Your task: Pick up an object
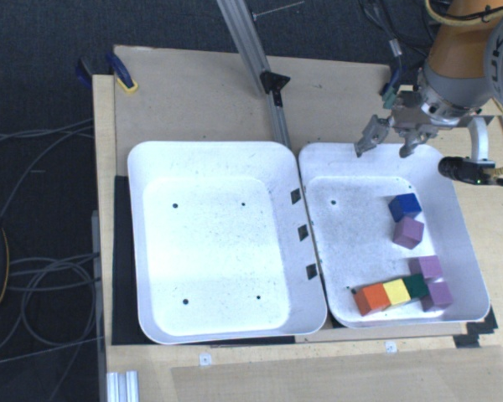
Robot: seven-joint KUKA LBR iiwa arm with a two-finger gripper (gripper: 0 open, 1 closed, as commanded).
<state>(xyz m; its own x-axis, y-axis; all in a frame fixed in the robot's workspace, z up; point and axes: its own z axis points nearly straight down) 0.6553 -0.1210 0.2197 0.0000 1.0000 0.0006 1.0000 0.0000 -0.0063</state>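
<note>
Two shallow white bins sit side by side on a pale wooden bench: the left bin [214, 241] and, touching it along the middle seam, the right bin [352, 224], where all the blocks lie. Along that bin's near edge runs a row of blocks pressed together: an orange block [371, 298], a yellow block [396, 291] and a green block [416, 287], with two purple blocks [432, 280] stacked at the row's right end. Farther back, nearer the arm, a blue block [404, 206] sits just beside another purple block [408, 232], both small cubes with plain matte faces. The gripper [391, 141] hangs over the far rim of the right bin, its two dark fingers spread apart with nothing between them; the blue block lies below and slightly right of it in the view, clearly apart, and the coloured row lies well apart at the opposite edge. The grey arm with its orange band [469, 32] reaches in from the upper right.
</note>
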